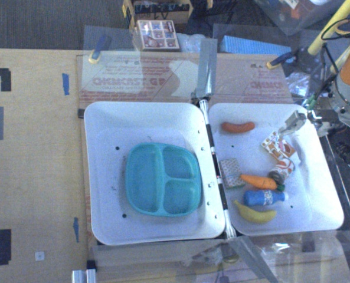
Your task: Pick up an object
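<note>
A desk [33, 158] with a tan top carries two shallow white bins side by side; the left bin [104, 128] holds a teal divided plate [163, 180] lying flat near its centre; the right bin [322, 199] holds the small objects. The grey arm [346, 93] reaches in at the desk's right edge, and its hand [293, 122] hangs over the right bin's far right corner, just above a red-and-white patterned packet [279, 149]; whether the hand is wide or narrow cannot be told, and nothing shows between its fingers. A yellow banana [254, 213] lies at the bin's near edge; a blue bottle [263, 198] lies just beyond it; an orange carrot [258, 181] lies beyond that; a red sausage [238, 127] lies toward the bin's far edge; a small grey block [230, 172] sits against the bin's left wall.
</note>
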